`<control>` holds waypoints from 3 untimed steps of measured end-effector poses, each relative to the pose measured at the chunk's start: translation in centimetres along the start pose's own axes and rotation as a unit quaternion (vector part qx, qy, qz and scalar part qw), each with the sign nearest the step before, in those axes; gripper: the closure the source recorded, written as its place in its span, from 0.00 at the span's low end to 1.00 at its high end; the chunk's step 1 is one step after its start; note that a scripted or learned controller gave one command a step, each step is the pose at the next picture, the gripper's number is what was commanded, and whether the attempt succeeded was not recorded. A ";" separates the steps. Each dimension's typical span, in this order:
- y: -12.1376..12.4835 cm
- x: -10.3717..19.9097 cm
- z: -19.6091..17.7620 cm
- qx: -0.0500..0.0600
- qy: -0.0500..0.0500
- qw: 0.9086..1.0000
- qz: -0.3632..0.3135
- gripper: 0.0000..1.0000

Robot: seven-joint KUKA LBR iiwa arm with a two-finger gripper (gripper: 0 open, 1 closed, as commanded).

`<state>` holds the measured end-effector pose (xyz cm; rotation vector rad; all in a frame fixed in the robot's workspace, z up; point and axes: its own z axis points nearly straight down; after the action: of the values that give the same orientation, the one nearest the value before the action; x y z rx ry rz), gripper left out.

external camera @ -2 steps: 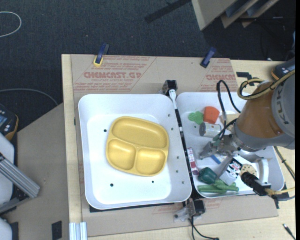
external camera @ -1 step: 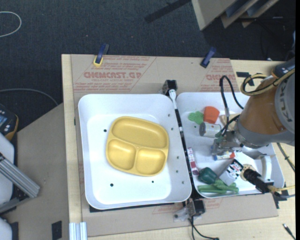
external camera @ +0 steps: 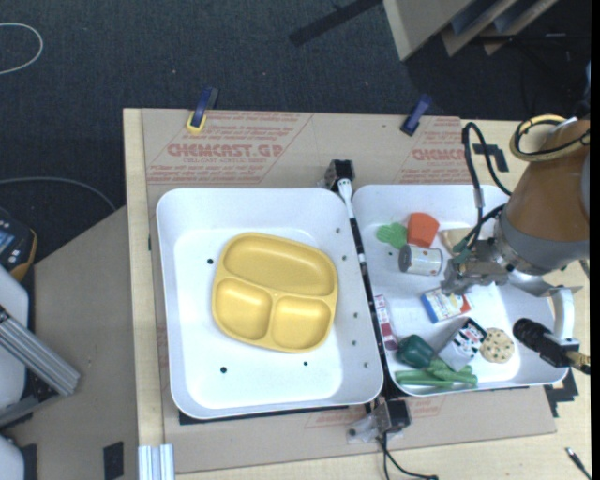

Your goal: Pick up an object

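A: What surrounds the work area?

B: A bench (external camera: 309,141) topped with brown cardboard printed in faded red lettering, held by two clamps (external camera: 200,110) along its far edge. Beneath and beyond it lies dark carpet (external camera: 141,56).

A: Anything else on the floor?

B: A thin pale cable (external camera: 21,47) loops at the top left, and a beige piece of furniture (external camera: 459,23) juts in at the top right. Metal framing (external camera: 37,356) sits at the lower left. The light is even and soft
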<state>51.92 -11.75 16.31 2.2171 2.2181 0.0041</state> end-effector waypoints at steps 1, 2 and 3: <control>-0.3 0.2 -6.3 -0.002 0.000 1.000 -0.001 1.00; -0.2 0.2 -6.2 0.001 0.000 1.000 0.000 1.00; -2.2 4.6 -6.0 0.005 0.002 1.000 -0.002 1.00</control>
<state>49.72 -7.11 22.25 2.2206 2.2287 -0.0011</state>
